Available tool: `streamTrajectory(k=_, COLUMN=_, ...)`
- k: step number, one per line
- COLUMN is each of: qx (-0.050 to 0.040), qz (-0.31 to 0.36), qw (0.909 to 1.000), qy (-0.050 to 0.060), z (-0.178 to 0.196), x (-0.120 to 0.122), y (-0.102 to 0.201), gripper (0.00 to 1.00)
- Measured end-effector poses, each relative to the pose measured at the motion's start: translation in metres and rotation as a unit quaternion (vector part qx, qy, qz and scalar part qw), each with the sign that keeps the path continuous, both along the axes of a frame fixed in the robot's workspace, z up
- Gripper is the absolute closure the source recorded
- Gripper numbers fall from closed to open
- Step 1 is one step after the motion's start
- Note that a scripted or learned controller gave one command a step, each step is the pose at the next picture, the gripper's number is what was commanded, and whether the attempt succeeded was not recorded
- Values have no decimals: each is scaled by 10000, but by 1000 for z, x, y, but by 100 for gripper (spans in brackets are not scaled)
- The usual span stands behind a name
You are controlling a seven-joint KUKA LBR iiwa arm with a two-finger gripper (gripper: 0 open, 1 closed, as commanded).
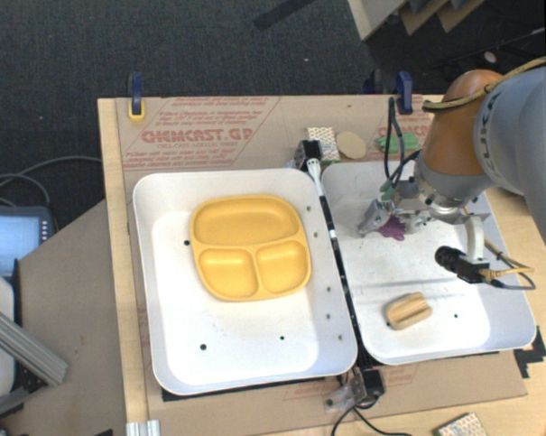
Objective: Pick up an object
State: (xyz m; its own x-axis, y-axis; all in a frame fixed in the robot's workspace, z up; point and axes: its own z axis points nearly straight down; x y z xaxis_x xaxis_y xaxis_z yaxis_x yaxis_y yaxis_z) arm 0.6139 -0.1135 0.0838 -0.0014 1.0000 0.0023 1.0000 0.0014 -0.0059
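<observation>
Gripper (388, 218) low in the right bin (504, 333), over a purple object (398, 228).
I can't tell the jaws' state; tan block (408, 310) lies nearer me than the gripper.

Your arm (522, 129) presents a smooth grey casing with an orange band (455, 137) above the wrist. Black cables (398, 148) run alongside it. The gripper (390, 212) assembly is bare grey metal.

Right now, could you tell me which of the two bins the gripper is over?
The right bin, the one holding the tan block; the gripper is at its far end. The left bin holds the yellow tray.
</observation>
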Motion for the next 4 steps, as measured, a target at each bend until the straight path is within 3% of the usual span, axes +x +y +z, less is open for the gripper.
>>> streamTrajectory(k=1, qx=-24, qz=1, qw=10000, qy=-61, z=2, x=48, y=-21, gripper=0)
streamTrajectory(k=2, qx=-7, qz=-13, qw=10000, qy=-8, z=1, x=10, y=-23, gripper=0)
streamTrajectory(k=3, qx=-13, qz=-12, qw=10000, qy=-35, z=12, x=12, y=-23, gripper=100)
streamTrajectory(k=4, qx=-2, qz=43, qw=9999, qy=-96, z=108, x=36, y=64, gripper=100)
